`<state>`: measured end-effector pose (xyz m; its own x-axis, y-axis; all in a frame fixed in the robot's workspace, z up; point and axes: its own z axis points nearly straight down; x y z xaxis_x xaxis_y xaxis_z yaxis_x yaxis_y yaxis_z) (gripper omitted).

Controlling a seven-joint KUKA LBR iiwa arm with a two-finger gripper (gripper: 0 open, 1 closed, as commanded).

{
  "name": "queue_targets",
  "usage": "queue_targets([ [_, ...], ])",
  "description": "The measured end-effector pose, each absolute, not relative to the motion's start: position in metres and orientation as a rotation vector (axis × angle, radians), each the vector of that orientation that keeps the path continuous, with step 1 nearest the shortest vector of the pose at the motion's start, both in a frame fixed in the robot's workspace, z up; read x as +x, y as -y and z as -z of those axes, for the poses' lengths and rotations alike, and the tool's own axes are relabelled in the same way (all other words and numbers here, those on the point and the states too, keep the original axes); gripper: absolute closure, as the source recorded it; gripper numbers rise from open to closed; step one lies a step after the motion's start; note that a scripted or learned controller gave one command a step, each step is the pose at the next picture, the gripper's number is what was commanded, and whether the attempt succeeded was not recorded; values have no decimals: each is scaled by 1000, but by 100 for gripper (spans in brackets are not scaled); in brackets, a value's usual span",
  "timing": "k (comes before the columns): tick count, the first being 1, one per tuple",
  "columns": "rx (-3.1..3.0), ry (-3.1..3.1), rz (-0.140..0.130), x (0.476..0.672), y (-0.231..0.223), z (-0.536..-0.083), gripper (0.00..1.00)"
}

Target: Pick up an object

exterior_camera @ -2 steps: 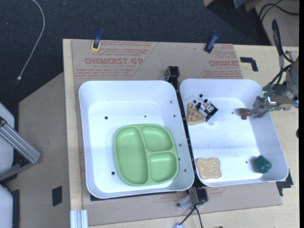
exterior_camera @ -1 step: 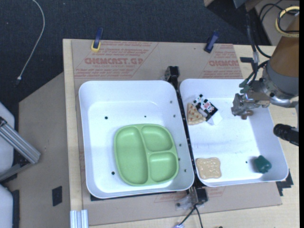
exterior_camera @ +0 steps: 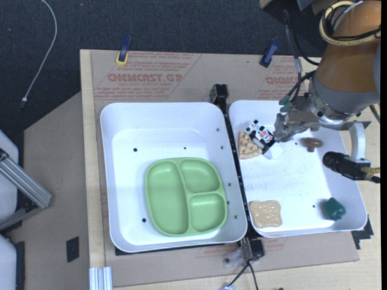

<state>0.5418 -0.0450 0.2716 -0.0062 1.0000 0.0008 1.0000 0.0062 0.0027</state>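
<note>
Two white bins share the desk (exterior_camera: pixel 91 162); in the right bin (exterior_camera: pixel 302 180), the end effector (exterior_camera: pixel 279 135), grip state indiscernible, hovers at a black-and-white toy's (exterior_camera: pixel 261 134) three o'clock.

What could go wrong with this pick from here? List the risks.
1. The claw hangs over a tight cluster in the right bin: a black-and-white toy touching a waffle-like piece. It may nudge or catch both.
2. That cluster lies close to the bin's left wall, so the claw could hit the divider.
3. The arm's bulk hides the bin's far right corner, so contact there would be hard to spot.
</note>
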Motion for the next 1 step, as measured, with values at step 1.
queue_targets([
  [1,2218,-2231,2,555,-7,-251,100],
])
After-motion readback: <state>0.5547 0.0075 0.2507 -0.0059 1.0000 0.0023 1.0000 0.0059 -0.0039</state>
